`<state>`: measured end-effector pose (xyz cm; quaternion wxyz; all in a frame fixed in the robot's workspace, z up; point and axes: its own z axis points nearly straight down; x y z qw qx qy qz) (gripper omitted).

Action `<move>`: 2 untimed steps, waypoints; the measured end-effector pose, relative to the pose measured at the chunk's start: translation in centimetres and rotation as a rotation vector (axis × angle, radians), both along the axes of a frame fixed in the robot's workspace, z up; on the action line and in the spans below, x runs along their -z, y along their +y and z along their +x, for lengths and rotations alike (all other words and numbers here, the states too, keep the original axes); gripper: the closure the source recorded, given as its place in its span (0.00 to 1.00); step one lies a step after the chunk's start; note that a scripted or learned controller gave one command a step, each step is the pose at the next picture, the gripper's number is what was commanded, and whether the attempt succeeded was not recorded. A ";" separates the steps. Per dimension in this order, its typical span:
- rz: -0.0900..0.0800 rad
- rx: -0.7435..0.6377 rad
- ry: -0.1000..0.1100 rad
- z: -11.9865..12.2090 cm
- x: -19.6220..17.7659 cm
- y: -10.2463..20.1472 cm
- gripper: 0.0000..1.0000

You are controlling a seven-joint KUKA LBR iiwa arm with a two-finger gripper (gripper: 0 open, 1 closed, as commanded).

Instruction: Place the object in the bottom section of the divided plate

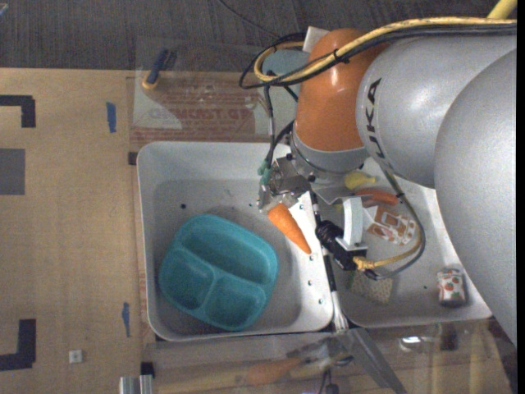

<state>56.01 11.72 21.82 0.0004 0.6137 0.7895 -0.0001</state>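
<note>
One carrot [289, 226] looks pinched in your gripper [275, 203], hanging just right of the teal divided plate [217, 271], up off the bin floor so it can swing over to the bottom section.

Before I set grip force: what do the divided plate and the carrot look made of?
Divided plate: likely moulded plastic, teal, smooth with a soft sheen and rounded ridges. Carrot: probably a plastic or rubber toy, uniformly orange and smooth; the material can't be confirmed.
</note>
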 end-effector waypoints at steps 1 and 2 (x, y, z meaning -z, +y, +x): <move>0.000 -0.168 0.003 -0.2 4.0 3.8 1.00; 0.000 -0.169 0.003 -0.2 4.0 3.8 0.00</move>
